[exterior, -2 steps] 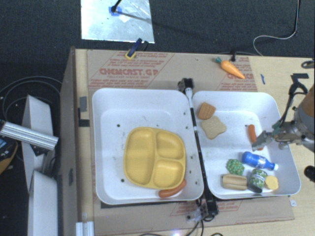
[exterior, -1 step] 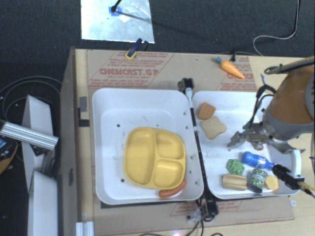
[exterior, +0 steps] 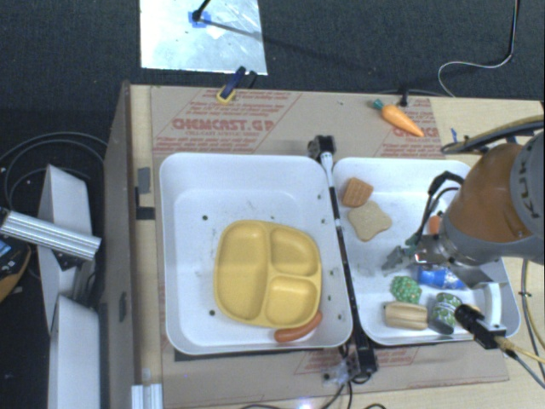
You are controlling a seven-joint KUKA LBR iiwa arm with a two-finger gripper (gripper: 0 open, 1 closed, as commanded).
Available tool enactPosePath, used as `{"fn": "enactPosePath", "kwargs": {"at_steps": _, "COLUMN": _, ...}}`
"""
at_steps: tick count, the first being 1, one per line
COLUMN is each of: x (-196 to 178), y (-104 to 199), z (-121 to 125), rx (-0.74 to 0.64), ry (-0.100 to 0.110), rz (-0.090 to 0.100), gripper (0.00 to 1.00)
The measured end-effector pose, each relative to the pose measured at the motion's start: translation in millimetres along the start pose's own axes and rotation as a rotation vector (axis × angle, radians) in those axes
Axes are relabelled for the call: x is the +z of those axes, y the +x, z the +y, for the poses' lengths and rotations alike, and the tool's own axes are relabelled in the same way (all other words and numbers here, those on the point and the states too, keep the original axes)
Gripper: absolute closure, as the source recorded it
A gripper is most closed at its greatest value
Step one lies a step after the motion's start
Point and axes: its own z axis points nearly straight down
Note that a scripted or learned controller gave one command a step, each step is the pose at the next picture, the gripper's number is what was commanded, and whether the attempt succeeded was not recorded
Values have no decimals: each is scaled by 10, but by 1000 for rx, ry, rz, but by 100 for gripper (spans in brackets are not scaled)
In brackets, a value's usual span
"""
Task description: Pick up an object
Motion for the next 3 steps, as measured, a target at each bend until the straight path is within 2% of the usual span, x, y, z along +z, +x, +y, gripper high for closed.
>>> {"fn": "enactPosePath", "kwargs": {"at_steps": 1, "x": 191, "y": 343, "z": 226, "rx": 0, "ry": 21, "rz": 7, "gripper": 0}}
{"fn": "enactPosePath", "kwargs": {"at_steps": 2, "x": 184, "y": 183, "z": -163, "rx": 2, "ry": 22, "rz": 7, "gripper": 0}}
{"fn": "enactPosePath", "kwargs": {"at_steps": 3, "x": 76, "y": 192, "z": -143, "rx": 1, "ry": 19, "rz": 9, "gripper": 100}}
